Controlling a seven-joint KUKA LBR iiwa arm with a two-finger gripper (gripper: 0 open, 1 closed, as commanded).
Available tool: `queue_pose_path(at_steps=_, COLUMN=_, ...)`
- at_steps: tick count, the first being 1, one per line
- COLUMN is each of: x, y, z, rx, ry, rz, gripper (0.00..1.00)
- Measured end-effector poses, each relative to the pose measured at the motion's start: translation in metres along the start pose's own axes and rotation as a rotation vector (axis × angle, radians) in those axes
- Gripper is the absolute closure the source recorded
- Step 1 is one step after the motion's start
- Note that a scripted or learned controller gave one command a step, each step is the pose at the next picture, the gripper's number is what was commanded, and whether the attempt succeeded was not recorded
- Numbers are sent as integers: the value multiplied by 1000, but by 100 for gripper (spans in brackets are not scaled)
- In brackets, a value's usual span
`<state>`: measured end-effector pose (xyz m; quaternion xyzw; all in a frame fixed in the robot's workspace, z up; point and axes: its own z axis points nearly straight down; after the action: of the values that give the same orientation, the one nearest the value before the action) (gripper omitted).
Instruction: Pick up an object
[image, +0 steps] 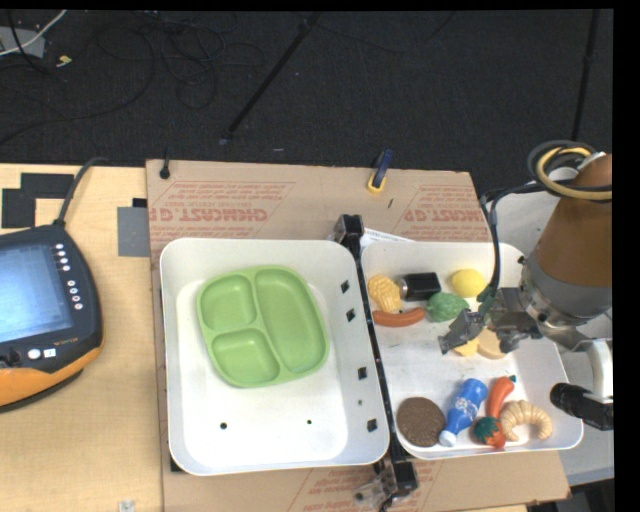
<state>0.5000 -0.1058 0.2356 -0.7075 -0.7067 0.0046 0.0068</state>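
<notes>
Toys crowd my right bin: cookie, bottle, carrot nearest. Beyond them my pincer sits low over a yellow piece; I cannot tell its grip. Lemon lies farthest.

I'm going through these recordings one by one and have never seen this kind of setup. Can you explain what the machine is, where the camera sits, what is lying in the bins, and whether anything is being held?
One fixed camera looks down at a slant on a bench. The grey arm with an orange band is a robot reaching in from the right. Its gripper hangs low over the right bin, among toy foods: a corn cob, a lemon, a black block, a brown disc, a blue bottle and a carrot. The left bin bears a green divided tray. I cannot tell whether anything is held.
</notes>
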Motion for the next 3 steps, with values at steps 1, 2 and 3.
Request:
queue_pose_path(at_steps=1, x=0, y=2, z=-6, rx=-12, ry=-2, rz=-2, gripper=0)
queue_pose_path(at_steps=2, x=6, y=7, z=56, rx=-7, ry=-1, rz=-3, gripper=0)
queue_pose_path(at_steps=3, x=14, y=15, z=114, rx=-7, ry=0, rz=-3, gripper=0)
